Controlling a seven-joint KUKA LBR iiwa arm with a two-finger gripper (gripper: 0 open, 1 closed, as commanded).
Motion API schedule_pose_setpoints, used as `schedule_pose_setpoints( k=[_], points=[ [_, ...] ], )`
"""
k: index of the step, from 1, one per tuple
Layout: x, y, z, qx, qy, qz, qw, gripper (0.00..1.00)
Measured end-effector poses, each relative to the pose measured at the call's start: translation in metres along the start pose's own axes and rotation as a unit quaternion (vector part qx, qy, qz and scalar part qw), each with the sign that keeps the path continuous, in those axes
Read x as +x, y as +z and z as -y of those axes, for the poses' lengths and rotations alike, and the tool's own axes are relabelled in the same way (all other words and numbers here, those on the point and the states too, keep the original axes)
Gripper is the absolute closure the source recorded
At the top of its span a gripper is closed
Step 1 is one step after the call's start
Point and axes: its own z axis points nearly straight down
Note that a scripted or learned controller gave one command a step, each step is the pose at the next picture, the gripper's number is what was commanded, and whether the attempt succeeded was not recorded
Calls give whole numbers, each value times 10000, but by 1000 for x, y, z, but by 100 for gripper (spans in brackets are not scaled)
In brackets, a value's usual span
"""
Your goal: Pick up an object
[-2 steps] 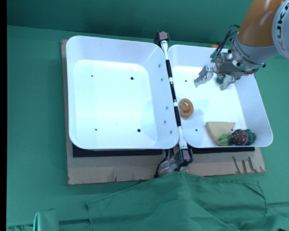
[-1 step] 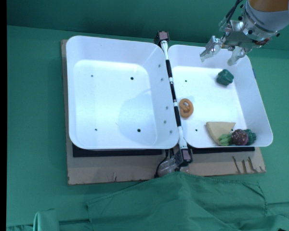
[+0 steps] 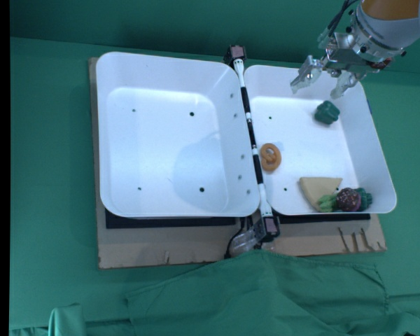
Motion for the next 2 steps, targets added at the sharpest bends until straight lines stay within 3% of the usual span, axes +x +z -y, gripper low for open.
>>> schedule_pose_setpoints(
  k=[1,2],
  points=[
    [5,83,-2,62,8,-5,10000,0],
    [4,65,-4,-18,20,4,10000,100]
  ],
)
